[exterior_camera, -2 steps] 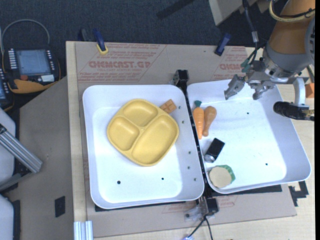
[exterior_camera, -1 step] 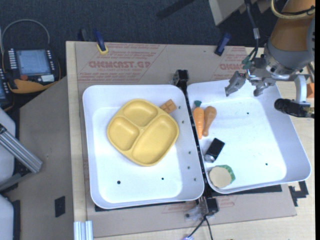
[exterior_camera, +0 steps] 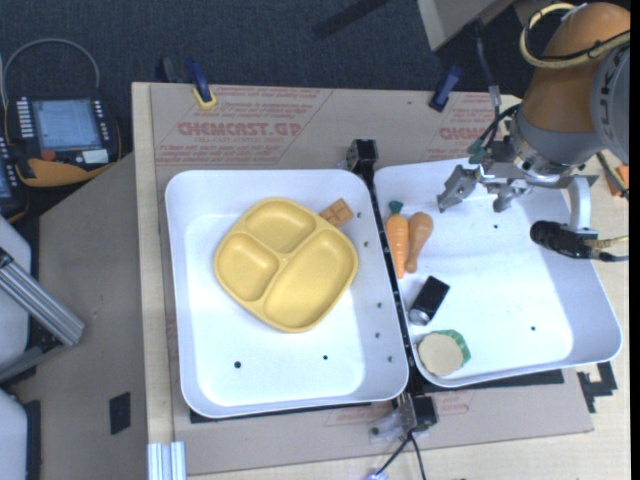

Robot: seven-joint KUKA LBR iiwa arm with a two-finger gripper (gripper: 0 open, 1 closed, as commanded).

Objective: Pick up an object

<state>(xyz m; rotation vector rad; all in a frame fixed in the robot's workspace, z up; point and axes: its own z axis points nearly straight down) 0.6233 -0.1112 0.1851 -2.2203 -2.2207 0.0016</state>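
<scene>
Camera view: we read "CHEMCAST GP" in red on the brown board (exterior_camera: 250, 128) under the bins. In the right bin (exterior_camera: 540, 318) we see two carrots (exterior_camera: 407, 240) against its left wall, a black block (exterior_camera: 429, 299) and a round green-edged slice (exterior_camera: 443, 351). The left bin (exterior_camera: 200, 368) holds a yellow divided plate (exterior_camera: 286, 263). Our gripper (exterior_camera: 480, 190) hovers over the right bin's far side, fingers spread, pinching nothing.
</scene>
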